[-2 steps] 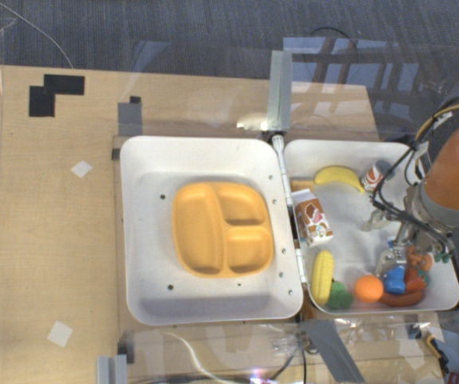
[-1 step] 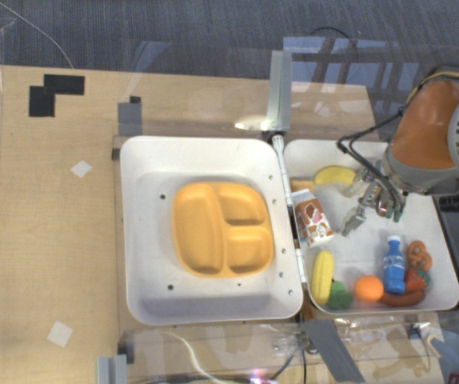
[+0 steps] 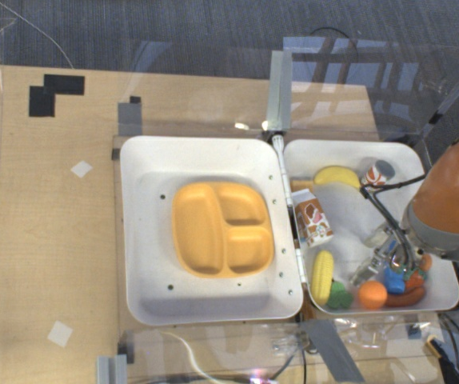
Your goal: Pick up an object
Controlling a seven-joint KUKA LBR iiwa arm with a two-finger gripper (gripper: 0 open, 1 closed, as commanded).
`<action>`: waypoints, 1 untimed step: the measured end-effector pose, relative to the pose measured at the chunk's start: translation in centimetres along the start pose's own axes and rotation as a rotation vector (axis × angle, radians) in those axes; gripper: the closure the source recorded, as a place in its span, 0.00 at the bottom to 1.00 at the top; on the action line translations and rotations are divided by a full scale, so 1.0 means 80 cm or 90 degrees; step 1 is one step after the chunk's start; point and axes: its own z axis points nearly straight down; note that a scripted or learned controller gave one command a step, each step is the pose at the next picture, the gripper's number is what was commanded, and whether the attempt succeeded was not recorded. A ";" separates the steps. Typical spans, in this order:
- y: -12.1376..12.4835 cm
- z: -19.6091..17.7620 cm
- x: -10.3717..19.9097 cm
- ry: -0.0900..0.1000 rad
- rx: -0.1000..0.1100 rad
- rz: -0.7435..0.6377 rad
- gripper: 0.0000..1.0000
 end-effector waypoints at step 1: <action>0.019 -0.046 0.015 0.004 0.001 -0.106 0.00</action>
